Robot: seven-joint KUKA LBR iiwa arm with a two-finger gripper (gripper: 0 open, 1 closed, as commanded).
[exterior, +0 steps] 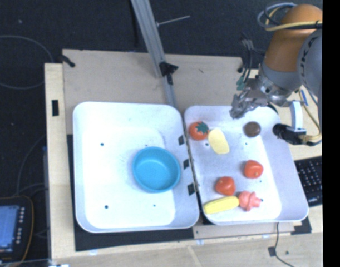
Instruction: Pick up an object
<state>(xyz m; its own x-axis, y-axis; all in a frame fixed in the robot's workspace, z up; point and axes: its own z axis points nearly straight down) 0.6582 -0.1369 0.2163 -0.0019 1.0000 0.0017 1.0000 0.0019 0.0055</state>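
Item: brown disc, far end of your right bin, just beside and toward the near side of the pincer; pincer grip state cannot be told.

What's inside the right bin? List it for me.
Right bin: a tomato with green top, pale yellow piece, brown round item, two red items, yellow banana-like piece, pink toy. Anything beneath them is hidden.

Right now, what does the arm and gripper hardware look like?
Grey arm with a broad orange band above the wrist. Looped cables sit on top of it, and thin wires run down its left side. The gripper is small, dark grey metal.
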